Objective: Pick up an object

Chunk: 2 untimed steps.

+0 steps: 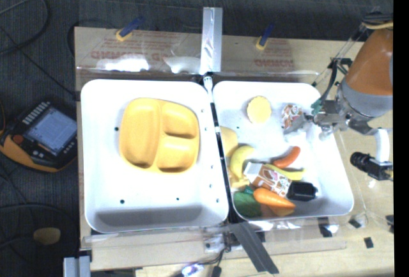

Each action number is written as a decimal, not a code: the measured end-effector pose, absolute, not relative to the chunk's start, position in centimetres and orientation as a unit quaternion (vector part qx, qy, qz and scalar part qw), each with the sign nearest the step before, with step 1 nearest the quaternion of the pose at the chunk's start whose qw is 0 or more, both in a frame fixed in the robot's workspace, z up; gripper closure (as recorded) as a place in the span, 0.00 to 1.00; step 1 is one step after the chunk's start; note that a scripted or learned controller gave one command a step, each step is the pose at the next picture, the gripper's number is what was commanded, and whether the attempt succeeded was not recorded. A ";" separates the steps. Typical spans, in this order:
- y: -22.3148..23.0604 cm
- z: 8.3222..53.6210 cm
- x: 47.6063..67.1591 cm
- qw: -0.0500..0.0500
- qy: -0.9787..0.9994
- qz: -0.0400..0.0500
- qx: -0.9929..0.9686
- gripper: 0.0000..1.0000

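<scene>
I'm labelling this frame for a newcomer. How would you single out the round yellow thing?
Find the right-hand white bin. Near its far wall lies a flat round yellow disc, alone on bare floor. The bananas are curved, in the heap nearer the camera.

Counts: 2 white bins [96, 205], 1 yellow divided tray [160, 135], 1 yellow disc [259, 109], 1 crumpled wrapper [293, 117], 1 banana [238, 159], 1 carrot [273, 197], 1 red-orange pepper [287, 157], 1 printed carton [271, 178], 1 black item [301, 190], probably 1 green item [245, 200]; pile overlaps.
</scene>
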<state>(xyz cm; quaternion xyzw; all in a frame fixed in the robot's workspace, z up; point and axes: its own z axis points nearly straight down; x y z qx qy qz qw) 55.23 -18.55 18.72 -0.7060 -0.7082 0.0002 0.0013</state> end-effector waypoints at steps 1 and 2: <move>-15.6 9.0 50.7 -0.005 -0.659 -0.003 -0.752 0.00; -15.5 10.0 50.9 -0.004 -0.660 -0.005 -0.752 1.00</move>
